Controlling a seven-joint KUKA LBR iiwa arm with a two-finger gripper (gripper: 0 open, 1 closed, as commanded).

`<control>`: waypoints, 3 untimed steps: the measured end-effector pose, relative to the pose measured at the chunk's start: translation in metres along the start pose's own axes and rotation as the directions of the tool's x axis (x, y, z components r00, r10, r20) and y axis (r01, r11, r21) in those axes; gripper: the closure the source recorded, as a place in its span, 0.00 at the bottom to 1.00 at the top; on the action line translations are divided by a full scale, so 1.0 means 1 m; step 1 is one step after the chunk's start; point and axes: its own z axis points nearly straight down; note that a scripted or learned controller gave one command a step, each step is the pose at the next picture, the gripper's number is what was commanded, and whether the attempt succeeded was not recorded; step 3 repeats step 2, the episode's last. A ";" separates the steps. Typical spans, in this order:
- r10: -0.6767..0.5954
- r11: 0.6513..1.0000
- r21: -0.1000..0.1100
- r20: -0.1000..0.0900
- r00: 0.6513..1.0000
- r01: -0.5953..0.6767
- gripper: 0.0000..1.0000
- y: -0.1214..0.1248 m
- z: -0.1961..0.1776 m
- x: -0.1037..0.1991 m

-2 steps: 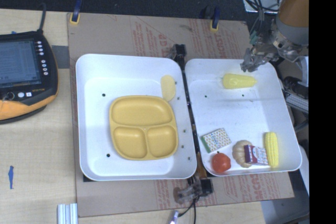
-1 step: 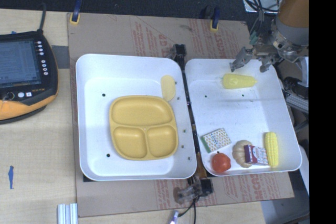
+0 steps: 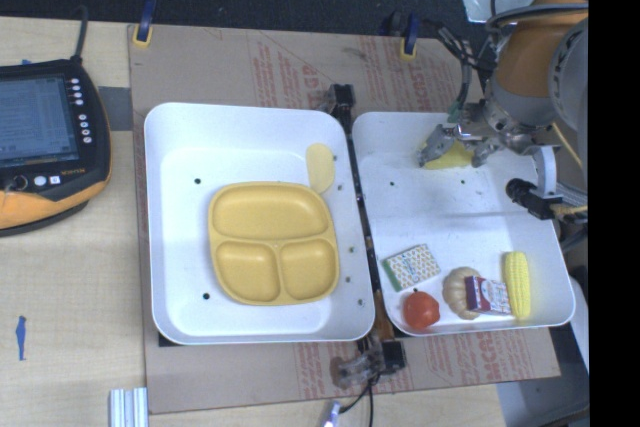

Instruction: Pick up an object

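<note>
My gripper (image 3: 455,153) is low over the far part of the right bin (image 3: 450,215), its two fingers spread apart. A small yellow object (image 3: 450,159) lies between the fingers, partly hidden by them, and appears to rest on the bin floor. Along the near edge of the same bin lie a green-and-white box (image 3: 411,266), a red tomato (image 3: 421,311), a tan bun-like item (image 3: 459,289) with a dark red packet (image 3: 490,296) on it, and a yellow corn cob (image 3: 516,283).
The left bin (image 3: 175,215) holds a yellow three-compartment tray (image 3: 272,242) and a small pale yellow piece (image 3: 320,167). A tablet-like controller (image 3: 45,140) sits on the bench at far left. The arm's body (image 3: 535,65) fills the upper right.
</note>
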 end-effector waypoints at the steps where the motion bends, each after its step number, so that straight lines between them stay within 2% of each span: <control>1: 0.001 1.000 0.023 -0.008 1.000 -0.001 1.00 -0.004 -0.009 0.000; 2: 0.001 1.000 -0.007 0.000 1.000 -0.001 1.00 -0.026 -0.001 -0.048; 3: 0.001 1.000 -0.007 0.000 1.000 -0.001 1.00 -0.026 -0.001 -0.048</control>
